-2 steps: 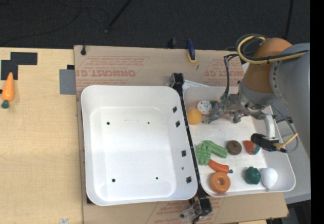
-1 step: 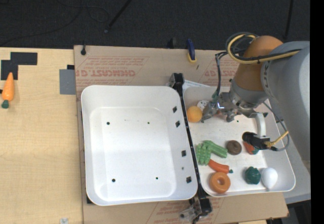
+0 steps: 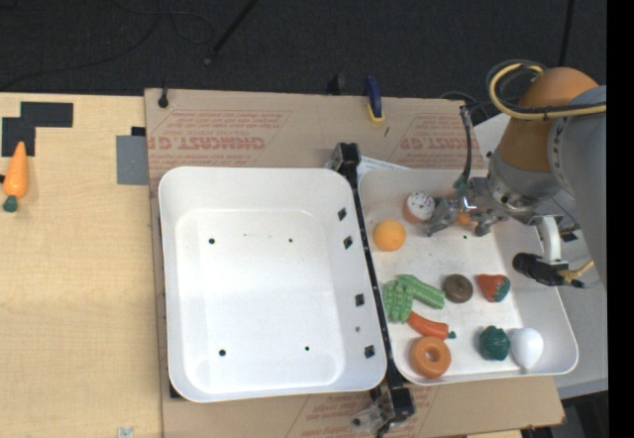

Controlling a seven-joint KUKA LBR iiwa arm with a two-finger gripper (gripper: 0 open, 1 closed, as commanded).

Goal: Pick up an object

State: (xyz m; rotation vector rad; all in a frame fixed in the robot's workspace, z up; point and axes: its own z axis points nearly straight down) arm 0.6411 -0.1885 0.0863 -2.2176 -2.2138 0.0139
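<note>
We see the pick as barely begun — nothing is lifted yet. Taking the orange ball (image 3: 389, 236) as our landmark: it lies in the right bin (image 3: 555, 352), close to the wall shared with the left bin (image 3: 258, 282). Just right of the ball and a little farther back sits a small white speckled ball (image 3: 420, 205), and right beside that hangs the pincer (image 3: 462, 215), low over the bin floor. We cannot tell whether it is released or clenched, and we see nothing caught in it.

The other candidates all rest on the bin floor, nearer the camera than the orange ball — green toy (image 3: 406, 295), brown doughnut (image 3: 458, 288), strawberry (image 3: 493, 286), carrot (image 3: 429, 326), orange ring (image 3: 431, 357), dark green piece (image 3: 493, 343), white egg (image 3: 528, 346).

What remains, in our judgement, is the whole grasp and lift; the speckled ball looks the likeliest target.
</note>
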